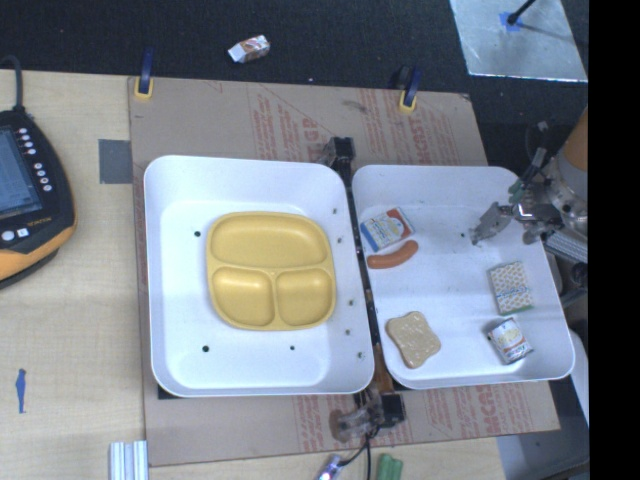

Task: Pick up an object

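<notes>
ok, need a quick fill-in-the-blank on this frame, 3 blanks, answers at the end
1. The yellow divided tray lies in the ____ bin.
2. The sausage lies just below the ____ carton.
3. The toast slice lies in the right bin, nearest its ____ edge.

Missing words: left; small blue-and-white; front.

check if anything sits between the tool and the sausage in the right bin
Nothing visible does. The tool is over the right bin's upper right part, and bare white floor runs from it to the sausage. The small carton lies just above the sausage, off that line.
</notes>
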